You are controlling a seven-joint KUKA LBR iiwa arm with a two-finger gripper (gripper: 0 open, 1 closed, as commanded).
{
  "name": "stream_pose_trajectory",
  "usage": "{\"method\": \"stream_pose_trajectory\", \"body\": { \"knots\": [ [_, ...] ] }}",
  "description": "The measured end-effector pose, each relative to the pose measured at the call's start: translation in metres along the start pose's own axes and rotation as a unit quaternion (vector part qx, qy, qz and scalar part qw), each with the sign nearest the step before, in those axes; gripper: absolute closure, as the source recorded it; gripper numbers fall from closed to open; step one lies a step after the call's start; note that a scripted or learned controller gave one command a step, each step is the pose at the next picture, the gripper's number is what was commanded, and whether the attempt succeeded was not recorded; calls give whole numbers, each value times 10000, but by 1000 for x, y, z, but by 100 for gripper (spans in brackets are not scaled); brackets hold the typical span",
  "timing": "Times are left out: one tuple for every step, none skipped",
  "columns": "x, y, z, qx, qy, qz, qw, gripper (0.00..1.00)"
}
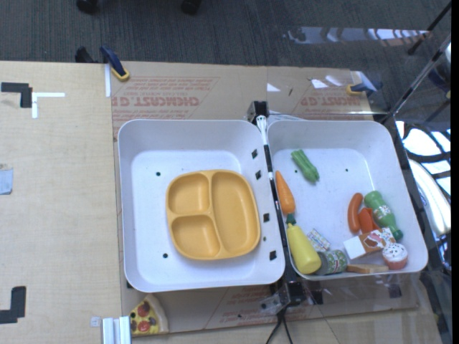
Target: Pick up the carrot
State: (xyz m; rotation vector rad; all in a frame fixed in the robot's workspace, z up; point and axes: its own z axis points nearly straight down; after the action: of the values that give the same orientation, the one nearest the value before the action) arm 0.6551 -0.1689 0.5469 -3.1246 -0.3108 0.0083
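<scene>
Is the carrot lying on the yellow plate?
No. The carrot lies in the right bin, against its left wall, while the plate sits in the left bin.

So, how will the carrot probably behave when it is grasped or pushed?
The carrot looks like moulded plastic toy food, so it is probably stiff and light. Its rounded, tapering body may roll or slip out of a grip. It lies close against the right bin's left wall, near the yellow bottle, so a push may only wedge it there.

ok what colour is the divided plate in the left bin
Yellow, plain with no pattern; the plate shows clearly in the camera view.
</scene>
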Motion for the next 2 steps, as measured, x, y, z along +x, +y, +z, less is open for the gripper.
{"method": "stream_pose_trajectory", "body": {
  "knots": [
    [1, -14, 8, 4, -5, -30, 10000, 0],
    [-1, -4, 8, -2, 1, -15, 10000, 0]
  ]
}}
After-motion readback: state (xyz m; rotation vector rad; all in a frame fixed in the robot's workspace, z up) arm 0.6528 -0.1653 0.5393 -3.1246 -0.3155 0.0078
